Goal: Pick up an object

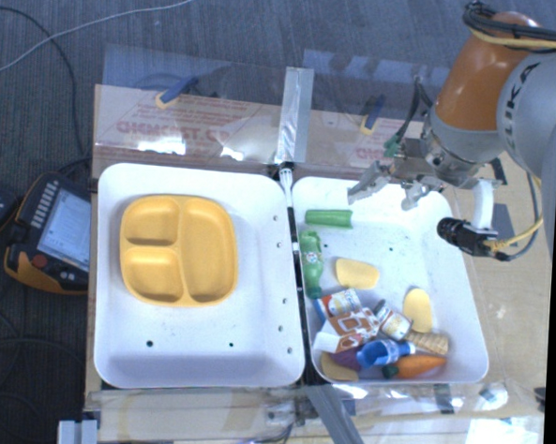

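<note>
camera view: gripper hangs at the right bin's upper edge, fingers spread wide, nothing between them. green cylinder lies just below-left; toys piled lower right; yellow tray left.

Glossy white plastic bins, smooth matt yellow plastic tray, rough dark carpet
</note>
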